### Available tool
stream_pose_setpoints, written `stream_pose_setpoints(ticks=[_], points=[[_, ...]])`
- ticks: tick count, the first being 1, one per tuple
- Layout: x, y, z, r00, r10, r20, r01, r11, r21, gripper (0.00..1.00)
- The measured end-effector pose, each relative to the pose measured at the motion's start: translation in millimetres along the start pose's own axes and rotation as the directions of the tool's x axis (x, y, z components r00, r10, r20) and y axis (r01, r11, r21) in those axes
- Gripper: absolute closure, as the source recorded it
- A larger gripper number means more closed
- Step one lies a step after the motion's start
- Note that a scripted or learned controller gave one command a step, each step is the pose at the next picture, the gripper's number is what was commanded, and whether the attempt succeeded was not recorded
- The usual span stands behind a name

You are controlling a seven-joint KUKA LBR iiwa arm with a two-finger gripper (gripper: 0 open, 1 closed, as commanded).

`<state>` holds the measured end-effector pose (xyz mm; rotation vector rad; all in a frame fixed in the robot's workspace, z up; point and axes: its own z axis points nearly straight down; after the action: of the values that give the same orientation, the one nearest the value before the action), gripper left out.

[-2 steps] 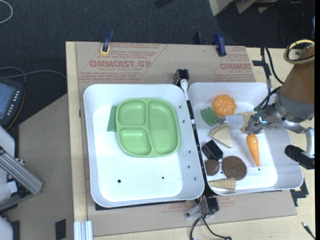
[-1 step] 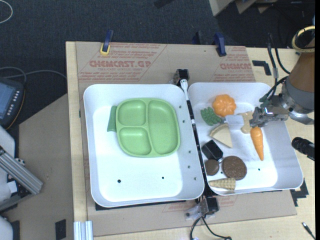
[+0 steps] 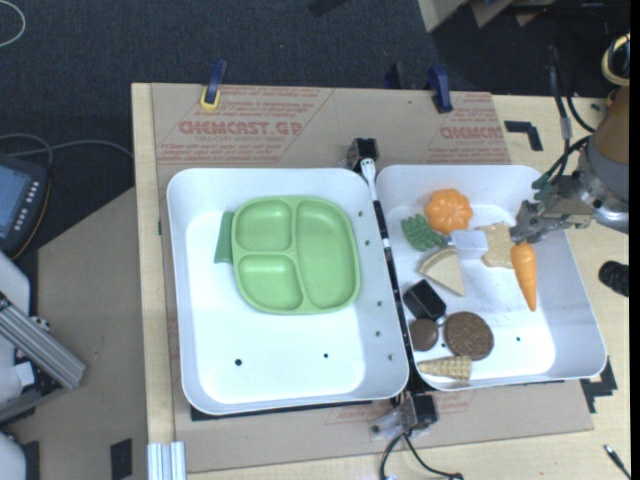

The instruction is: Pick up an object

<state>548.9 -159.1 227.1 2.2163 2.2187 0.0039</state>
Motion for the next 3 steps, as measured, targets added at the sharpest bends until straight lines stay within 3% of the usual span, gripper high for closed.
stream_pose_setpoints(ticks=[1,2,3], points=[[41.7,27.7,-3.6,1.0,-0.004,-0.002,0.004,1.0,0.001,1.0],[102.3,45.5,-7.1,1.0,-0.007,-0.004,0.007,1.0,0.002,1.0],[152.8,63.2,9.2,1.0,-0.005,-0.003,0.005,1.0,0.004,1.0]])
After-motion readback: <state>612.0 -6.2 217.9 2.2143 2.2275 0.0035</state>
